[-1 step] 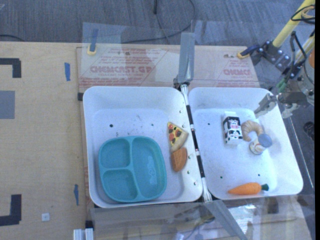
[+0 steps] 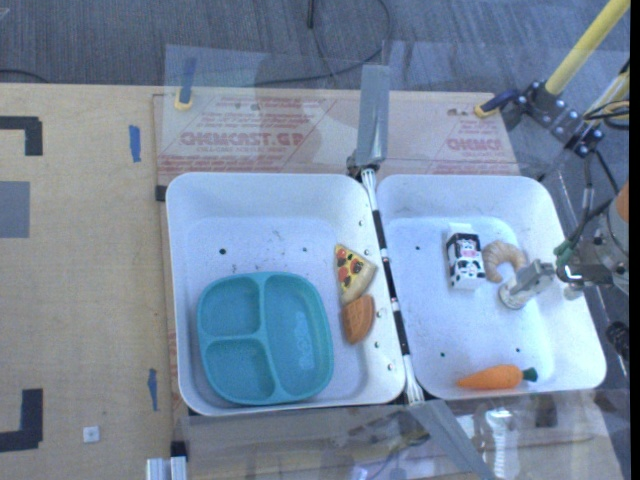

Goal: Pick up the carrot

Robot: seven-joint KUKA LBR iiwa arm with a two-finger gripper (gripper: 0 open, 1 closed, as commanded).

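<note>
The orange carrot [image 2: 490, 377] with a green tip lies on its side near the front edge of the right bin [image 2: 440, 343]. My gripper [image 2: 522, 288] reaches in from the right and hangs over the right side of that bin. It sits well behind the carrot, just in front of a tan croissant [image 2: 503, 255]. Nothing shows in its grasp.
A small black-and-white milk carton [image 2: 463, 259] stands left of the croissant. The left bin [image 2: 200, 218] holds a teal divided plate [image 2: 264, 338], a pizza slice [image 2: 352, 270] and a brown bread piece [image 2: 358, 318] against its right wall.
</note>
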